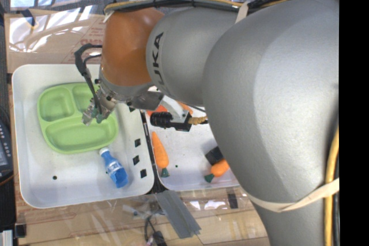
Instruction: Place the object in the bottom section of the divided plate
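Note:
A green divided plate (57,124) lies in the left bin (34,181), with two small sections at the top and one long section (72,136) along the bottom. My gripper (94,115) hangs over the plate's right side, about where the upper right section meets the bottom one. The grey arm and its orange band (124,49) hide most of what lies behind the gripper. I cannot make out any object at the gripper's tip. The bottom section looks bare where it shows.
A small blue bottle (114,169) lies in the left bin just below the plate. The right bin (184,181) holds an orange carrot (159,150), a second carrot (217,169) and a small black item (213,154). The arm covers much of the right bin.

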Motion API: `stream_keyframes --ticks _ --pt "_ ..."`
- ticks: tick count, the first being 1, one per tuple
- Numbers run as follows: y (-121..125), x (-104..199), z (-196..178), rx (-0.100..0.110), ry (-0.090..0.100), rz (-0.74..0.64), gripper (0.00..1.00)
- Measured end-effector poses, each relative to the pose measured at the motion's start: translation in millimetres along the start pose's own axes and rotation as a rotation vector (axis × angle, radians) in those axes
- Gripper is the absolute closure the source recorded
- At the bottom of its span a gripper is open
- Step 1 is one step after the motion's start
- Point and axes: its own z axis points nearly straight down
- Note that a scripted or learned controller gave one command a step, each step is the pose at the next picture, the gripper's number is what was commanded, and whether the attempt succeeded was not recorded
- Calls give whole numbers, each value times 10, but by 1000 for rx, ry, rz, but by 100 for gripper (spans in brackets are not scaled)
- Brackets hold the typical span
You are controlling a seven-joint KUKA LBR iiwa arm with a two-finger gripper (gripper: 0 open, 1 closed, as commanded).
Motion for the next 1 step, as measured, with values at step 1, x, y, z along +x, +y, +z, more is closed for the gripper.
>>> stream_keyframes --ticks 1 --pt "-511 -438 -501 -3 -2 22 100"
